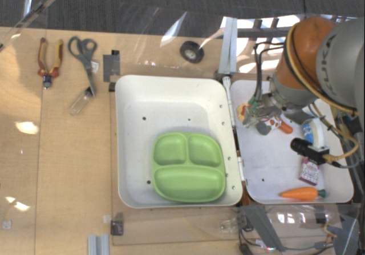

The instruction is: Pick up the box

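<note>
We judge the small maroon-and-white cardboard box (309, 172), at five o'clock in the right white bin (268, 185), light and crushable, best taken across its short sides. The grey gripper (263, 112) hovers at ten o'clock; its state we cannot tell.

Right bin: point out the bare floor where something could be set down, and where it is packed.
In the right bin, bare floor lies bottom left, bordered by the dividing wall, the carrot and the small box. The upper part is crowded: the gripper hangs over small items, with a blue-and-white bottle beside.
</note>
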Tool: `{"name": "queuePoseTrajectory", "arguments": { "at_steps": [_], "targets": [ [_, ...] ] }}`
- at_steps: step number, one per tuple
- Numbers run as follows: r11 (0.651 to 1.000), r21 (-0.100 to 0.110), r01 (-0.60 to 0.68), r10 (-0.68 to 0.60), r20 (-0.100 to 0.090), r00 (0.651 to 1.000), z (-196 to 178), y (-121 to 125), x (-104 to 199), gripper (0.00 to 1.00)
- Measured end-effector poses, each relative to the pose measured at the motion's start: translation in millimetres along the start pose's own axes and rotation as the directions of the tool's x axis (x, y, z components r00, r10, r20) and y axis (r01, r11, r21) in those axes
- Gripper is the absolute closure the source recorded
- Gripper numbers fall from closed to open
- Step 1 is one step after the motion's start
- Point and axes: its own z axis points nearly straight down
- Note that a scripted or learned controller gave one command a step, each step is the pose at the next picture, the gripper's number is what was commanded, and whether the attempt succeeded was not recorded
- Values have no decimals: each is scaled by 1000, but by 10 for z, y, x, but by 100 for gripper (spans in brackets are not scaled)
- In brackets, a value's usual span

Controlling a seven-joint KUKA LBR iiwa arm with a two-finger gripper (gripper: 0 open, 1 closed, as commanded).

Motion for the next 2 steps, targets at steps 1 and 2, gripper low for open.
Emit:
{"name": "queuePoseTrajectory", "arguments": {
  "at_steps": [1,2],
  "targets": [
    [997,3,71,-71,1,997,727,-585,-739,100],
    [995,1,100,-100,2,995,403,468,-1289,100]
  ]
}}
